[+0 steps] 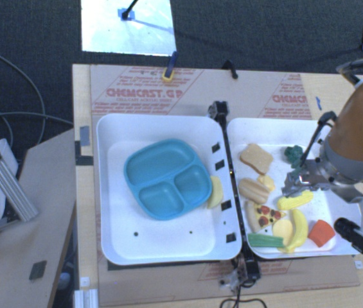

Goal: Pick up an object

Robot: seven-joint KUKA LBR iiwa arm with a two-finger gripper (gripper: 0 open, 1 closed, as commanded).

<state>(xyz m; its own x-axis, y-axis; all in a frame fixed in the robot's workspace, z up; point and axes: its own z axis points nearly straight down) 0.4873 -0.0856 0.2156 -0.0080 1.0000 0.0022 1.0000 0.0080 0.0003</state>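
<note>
The right bin (272, 124) holds several toy foods: a tan bread slice (256, 158), a bun (253, 190), a dark green broccoli piece (293, 153), a pizza slice (265, 215), a banana (299, 228), a green pod (266, 240) and a red piece (321, 233). My gripper (295, 186) hangs low over this bin's middle right, directly above a small yellow curved piece (297, 201). The wrist hides how the gripper meets that piece.
The left bin (155, 239) carries a blue divided plate (166, 178), with a pale yellow piece (215, 192) beside its right edge. A black divider (227, 172) runs between the bins. The arm's bulky orange and grey wrist (361, 133) covers the right bin's far right side.
</note>
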